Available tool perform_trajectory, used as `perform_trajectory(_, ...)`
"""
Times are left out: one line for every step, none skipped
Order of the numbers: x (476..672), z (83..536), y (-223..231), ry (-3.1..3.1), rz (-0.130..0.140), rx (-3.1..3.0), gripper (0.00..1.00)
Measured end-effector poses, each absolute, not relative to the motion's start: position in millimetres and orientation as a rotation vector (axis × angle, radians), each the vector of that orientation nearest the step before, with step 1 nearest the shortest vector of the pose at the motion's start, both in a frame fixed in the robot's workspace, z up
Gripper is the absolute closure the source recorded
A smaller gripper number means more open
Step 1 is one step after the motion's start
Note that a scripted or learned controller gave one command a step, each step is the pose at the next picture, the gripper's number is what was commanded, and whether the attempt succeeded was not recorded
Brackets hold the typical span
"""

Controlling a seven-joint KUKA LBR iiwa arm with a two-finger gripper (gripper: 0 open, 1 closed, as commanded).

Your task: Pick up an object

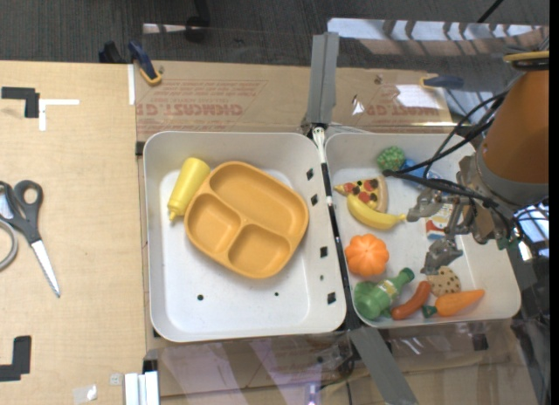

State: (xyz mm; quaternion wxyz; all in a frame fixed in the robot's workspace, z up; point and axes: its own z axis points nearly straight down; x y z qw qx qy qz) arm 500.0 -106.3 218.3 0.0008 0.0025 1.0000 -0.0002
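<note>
My gripper [434,232] hangs over the right side of the right bin [502,312], fingers spread open, with nothing clamped between them. A small white and red item [443,217] lies in the bin under the fingers. A cookie [446,282] and a carrot [459,303] lie just in front of the gripper. To its left are a banana [371,213], a pizza slice [368,190], a broccoli floret [390,159], an orange fruit [367,255], a green bottle [381,297] and a red sausage-like piece [410,301]. The arm hides the bin's far right part.
The left bin [175,307] holds an orange divided plate [247,217] and a yellow bottle [186,187] against the plate's left rim. Scissors [31,229] lie on the wooden bench at far left. A grey divider [321,80] rises between the bins at the back.
</note>
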Motion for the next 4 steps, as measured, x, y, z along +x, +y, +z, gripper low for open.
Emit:
perform_trajectory(527.9, 92, -126, 3.138, -0.002, 0.051, 0.0)
perform_trajectory(580.4, 134, -137, 3.137, -0.003, -0.015, 0.0)
perform_trajectory(609.9, 95, -210, 3.134, 0.0, -0.136, 0.0)
perform_trajectory(626.2, 93, -134, 3.136, 0.001, -0.048, 0.0)
